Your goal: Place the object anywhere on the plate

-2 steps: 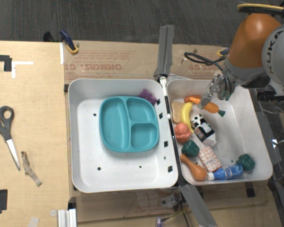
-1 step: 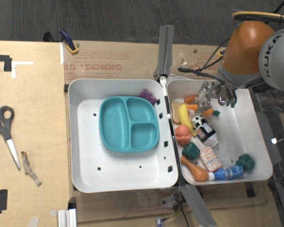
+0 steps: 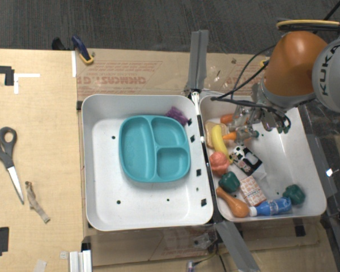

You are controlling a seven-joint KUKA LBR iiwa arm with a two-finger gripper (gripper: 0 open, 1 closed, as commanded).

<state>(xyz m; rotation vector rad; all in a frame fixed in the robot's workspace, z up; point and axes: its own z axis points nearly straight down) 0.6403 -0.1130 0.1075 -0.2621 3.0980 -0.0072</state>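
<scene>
One teal plate [image 3: 155,149], three compartments; one banana [image 3: 218,139]; jaws [image 3: 246,130] state unclear

The hand [image 3: 250,124] sits under the orange wrist, its fingers lost among cables and too cluttered to read. A purple object [image 3: 177,115] hides partly behind the plate [image 3: 155,149]. The scissors [image 3: 5,154] are cut off at the left edge.
</scene>
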